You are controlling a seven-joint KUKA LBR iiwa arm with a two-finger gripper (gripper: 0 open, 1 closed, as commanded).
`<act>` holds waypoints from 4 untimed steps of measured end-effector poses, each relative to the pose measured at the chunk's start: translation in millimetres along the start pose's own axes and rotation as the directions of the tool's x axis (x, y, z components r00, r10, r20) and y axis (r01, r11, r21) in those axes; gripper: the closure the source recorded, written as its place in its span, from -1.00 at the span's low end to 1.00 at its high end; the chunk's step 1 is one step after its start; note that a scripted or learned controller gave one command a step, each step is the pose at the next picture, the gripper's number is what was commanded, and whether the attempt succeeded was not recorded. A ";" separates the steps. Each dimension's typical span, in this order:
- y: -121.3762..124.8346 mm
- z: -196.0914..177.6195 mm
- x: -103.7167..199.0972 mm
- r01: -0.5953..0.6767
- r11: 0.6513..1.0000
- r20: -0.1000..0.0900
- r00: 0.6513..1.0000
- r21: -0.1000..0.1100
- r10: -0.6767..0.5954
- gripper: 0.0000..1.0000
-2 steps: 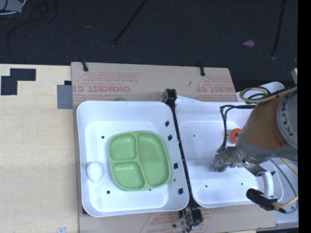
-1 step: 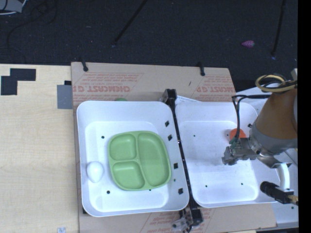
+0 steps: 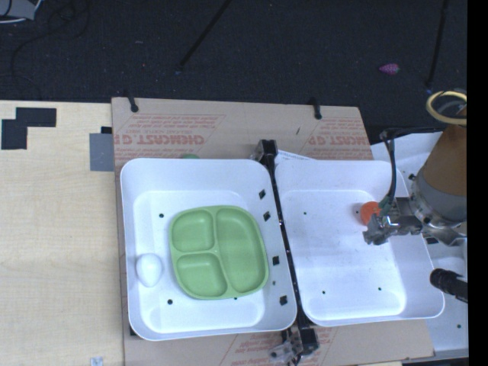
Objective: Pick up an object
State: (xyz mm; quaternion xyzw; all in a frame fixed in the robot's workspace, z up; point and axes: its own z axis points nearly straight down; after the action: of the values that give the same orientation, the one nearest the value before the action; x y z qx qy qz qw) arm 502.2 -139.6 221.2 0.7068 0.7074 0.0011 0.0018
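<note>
Two shallow white bins are seen side by side on the bench (image 3: 53, 242), which is covered there by a sheet of cardboard (image 3: 229, 132). In the left bin (image 3: 145, 181) a green divided plate (image 3: 217, 252) is laid flat, with three compartments, and a small white egg-shaped object (image 3: 149, 268) is placed just beside its left edge. In the right bin (image 3: 335, 280) a small orange object (image 3: 369, 211) is found near the right wall. The claw (image 3: 379, 230) is positioned just below and beside that orange object; contact between them cannot be judged. Whether the claw is open or closed cannot be told. The arm (image 3: 446, 174) is seen at the right.
</note>
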 end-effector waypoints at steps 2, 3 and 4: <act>13.1 -15.9 45.4 0.002 1.000 -0.004 1.000 0.009 -0.002 1.00; 35.5 -8.5 86.5 0.003 1.000 -0.003 1.000 0.007 -0.003 1.00; 49.8 3.3 135.1 0.003 1.000 -0.003 1.000 0.008 -0.003 1.00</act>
State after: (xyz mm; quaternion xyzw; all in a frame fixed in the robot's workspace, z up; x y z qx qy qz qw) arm 551.9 -4.5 218.0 0.7057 0.7085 -0.0007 -0.0019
